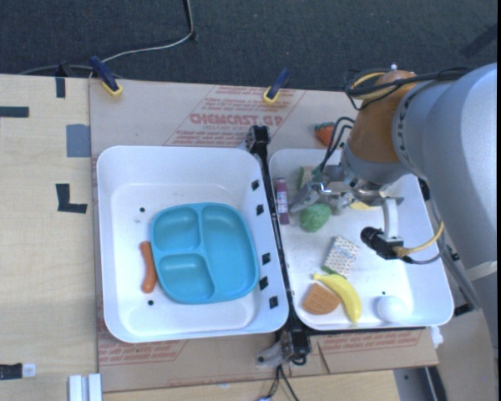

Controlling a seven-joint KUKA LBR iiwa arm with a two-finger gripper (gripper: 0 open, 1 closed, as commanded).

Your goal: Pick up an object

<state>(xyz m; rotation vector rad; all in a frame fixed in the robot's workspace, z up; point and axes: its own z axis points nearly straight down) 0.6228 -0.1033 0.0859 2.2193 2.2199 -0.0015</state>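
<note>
You can read red print on the cardboard (192,119) under the bins: one large word that looks like "CHEMCAST GP", slanted along the far edge. Smaller red lines around it, and more near the front edge, are too blurred to read

Right bin (417,307) crowded; bare floor between checkered block (342,255) and white ball (392,307).
</note>
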